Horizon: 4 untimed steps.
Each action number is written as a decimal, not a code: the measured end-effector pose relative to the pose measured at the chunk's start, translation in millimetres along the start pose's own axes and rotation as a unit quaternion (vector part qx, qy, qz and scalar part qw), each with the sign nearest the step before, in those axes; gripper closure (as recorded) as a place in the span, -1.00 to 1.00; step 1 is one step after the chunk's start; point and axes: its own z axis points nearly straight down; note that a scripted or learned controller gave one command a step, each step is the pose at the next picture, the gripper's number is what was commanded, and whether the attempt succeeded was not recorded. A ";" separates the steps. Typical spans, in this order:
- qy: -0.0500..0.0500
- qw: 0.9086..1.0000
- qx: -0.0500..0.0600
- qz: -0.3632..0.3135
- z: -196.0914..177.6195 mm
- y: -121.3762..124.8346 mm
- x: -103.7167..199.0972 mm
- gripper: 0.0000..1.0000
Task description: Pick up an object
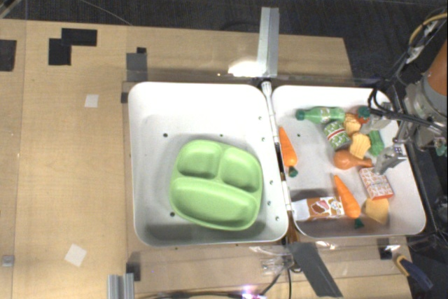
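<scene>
The right bin [311, 175] holds a heap of toy food. A green bottle [322, 113] lies at its back, and an orange carrot [287, 149] rests along the left wall. A second carrot [346, 196] lies near the front beside a brown and white packet [318, 207]. A red and white box [376, 184] and a yellow-orange piece [378, 210] sit at the front right. My gripper [382, 143] hangs over the right side of this bin, open. Its two grey fingers [386, 162] stand apart, just right of a yellow piece [360, 145] and an orange ball [344, 160]. Nothing is held.
The left bin [150, 150] holds a green divided plate [217, 183]. A metal post [269, 38] stands behind the wall between the bins. The arm and its black cables [392, 91] cross the right bin's far right corner. Wooden bench surrounds both bins.
</scene>
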 end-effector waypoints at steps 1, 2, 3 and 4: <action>-0.005 1.000 0.001 -0.012 114.9 -4.2 26.0 -1.00; -0.004 1.000 0.000 -0.015 144.7 23.7 -39.1 -1.00; -0.006 0.992 0.001 -0.123 142.5 58.6 6.5 -1.00; -0.006 0.987 0.002 -0.158 142.3 82.2 -1.4 -1.00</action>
